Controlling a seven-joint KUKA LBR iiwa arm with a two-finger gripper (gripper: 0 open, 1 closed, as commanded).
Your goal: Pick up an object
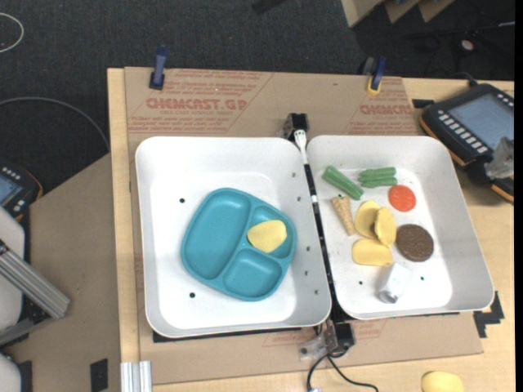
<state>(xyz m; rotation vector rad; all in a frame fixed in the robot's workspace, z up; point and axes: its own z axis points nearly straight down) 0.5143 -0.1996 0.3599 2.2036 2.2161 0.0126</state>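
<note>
The left bin [163, 300] holds a teal divided plate [214, 247] with a pale yellow piece [267, 235] lying in its upper right compartment. In the right bin [458, 243] lie two green pods [341, 182] [377, 175], a red disc [401, 198], a tan cone [343, 214], several yellow pieces [376, 223], a brown round cookie [414, 242] and a small white-grey object [391, 286].
A handheld pendant [474, 125] rests at the bench's right edge. Blue [158, 68] and yellow [375, 73] clamps hold the cardboard sheet at the back. A yellow object [441, 381] lies off the bench at the bottom right. Cables run along the seam between the bins.
</note>
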